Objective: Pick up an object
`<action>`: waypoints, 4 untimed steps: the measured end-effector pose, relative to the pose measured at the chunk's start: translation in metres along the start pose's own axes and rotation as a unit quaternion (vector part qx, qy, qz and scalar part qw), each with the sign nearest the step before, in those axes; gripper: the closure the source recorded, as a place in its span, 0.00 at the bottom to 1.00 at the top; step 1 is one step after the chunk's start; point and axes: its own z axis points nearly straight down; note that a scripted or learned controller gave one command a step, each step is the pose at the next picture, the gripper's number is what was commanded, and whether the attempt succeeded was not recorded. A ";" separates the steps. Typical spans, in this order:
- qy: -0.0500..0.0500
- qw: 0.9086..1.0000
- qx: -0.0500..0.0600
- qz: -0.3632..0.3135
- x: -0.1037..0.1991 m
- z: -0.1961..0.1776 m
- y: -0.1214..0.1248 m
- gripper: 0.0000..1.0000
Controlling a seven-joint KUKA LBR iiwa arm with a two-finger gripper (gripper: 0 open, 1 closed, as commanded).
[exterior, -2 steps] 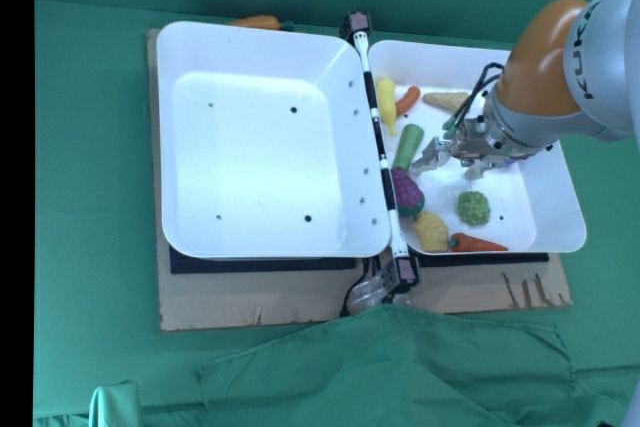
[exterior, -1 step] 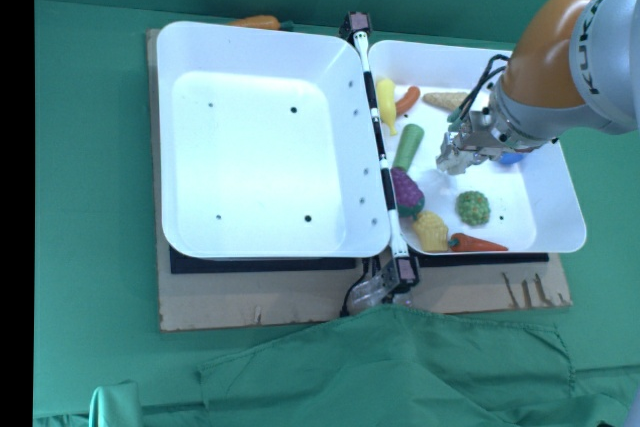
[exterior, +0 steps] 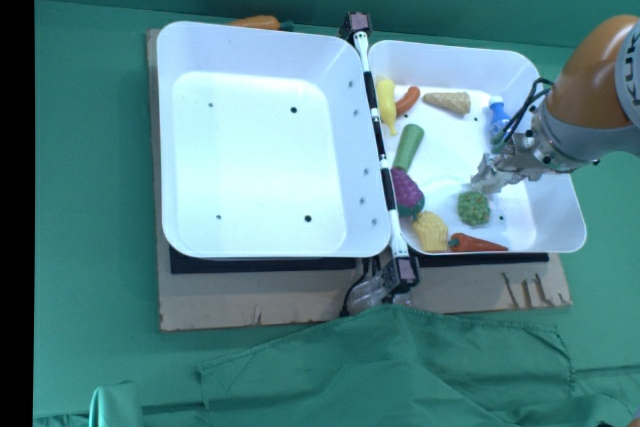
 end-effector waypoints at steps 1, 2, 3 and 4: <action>-0.001 1.000 0.002 -0.003 -0.014 0.001 0.042 1.00; -0.003 1.000 -0.002 -0.001 -0.016 -0.012 0.043 1.00; -0.003 1.000 -0.001 -0.001 -0.015 -0.011 0.043 0.00; -0.004 1.000 -0.004 0.001 -0.017 -0.024 0.044 1.00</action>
